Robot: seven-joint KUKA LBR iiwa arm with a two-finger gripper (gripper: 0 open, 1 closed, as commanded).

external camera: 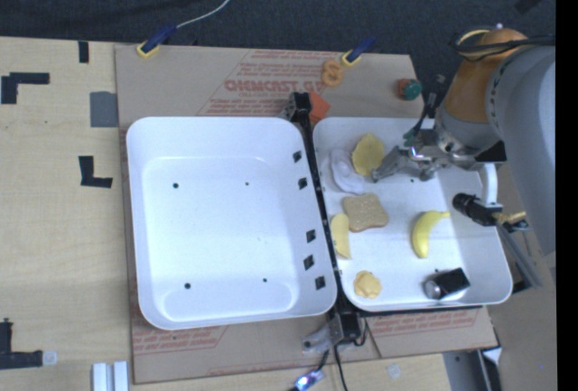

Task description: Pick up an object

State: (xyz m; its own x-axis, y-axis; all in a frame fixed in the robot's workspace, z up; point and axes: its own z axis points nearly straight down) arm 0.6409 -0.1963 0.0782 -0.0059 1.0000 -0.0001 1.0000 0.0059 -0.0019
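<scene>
Gripper [390,169] low in right bin [470,294], just beside yellow chip-like piece [367,153]; finger state impossible to tell. Best to centre over piece, descend straight, avoid toast slice [365,212].

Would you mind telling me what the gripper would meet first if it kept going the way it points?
Probably the pale yellow, rounded toy food piece: the gripper points left toward it, though depth is unclear from above.
</scene>
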